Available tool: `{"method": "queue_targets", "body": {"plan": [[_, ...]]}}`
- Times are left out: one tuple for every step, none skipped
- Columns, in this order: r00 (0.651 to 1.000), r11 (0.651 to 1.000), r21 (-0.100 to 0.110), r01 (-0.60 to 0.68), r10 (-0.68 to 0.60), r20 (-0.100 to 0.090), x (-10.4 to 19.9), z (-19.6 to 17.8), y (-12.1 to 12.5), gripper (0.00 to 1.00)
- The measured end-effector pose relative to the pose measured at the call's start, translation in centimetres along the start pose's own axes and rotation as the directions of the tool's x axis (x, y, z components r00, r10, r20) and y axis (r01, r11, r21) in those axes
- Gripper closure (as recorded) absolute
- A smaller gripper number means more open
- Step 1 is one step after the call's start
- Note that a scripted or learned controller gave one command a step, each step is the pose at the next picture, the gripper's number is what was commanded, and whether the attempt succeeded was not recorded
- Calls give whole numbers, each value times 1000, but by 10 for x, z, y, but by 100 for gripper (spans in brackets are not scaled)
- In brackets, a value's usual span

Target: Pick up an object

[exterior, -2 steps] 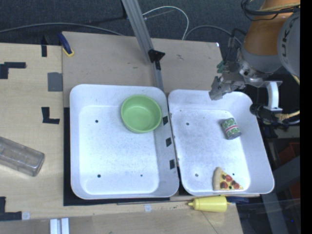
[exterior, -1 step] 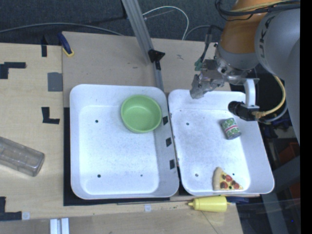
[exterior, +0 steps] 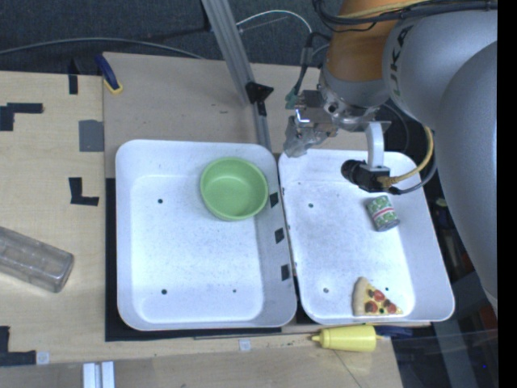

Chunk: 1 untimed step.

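Over the top left corner of the right bin [exterior: 339, 241], I see the gripper [exterior: 300, 141] hanging from the big grey and orange arm [exterior: 371, 23]. I cannot tell if it is open or closed. Two white bins sit side by side on the bench [exterior: 161, 95]. The left bin [exterior: 186, 265] has one thing in it, a green bowl [exterior: 234, 187]. It sits right side up, near the top edge and close to the right wall. The right bin has two things I could pick. A small can [exterior: 382, 212] with a green and red label sits near the right wall, well apart from the gripper. A toy pizza slice [exterior: 371, 297] lies flat near the bottom right corner. Outside the bins, a yellow bottle [exterior: 349, 338] lies on its side just below the right bin. A clear plastic tub [exterior: 32, 259] lies on the bench far to the left.
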<state>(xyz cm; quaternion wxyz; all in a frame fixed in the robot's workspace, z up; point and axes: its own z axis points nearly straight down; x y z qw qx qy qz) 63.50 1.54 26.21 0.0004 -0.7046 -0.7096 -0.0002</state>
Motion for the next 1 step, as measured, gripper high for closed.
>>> {"method": "queue_targets", "body": {"plan": [[1000, 1000, 1, -1, 1, 1, 47, 8, 2, 100]]}}
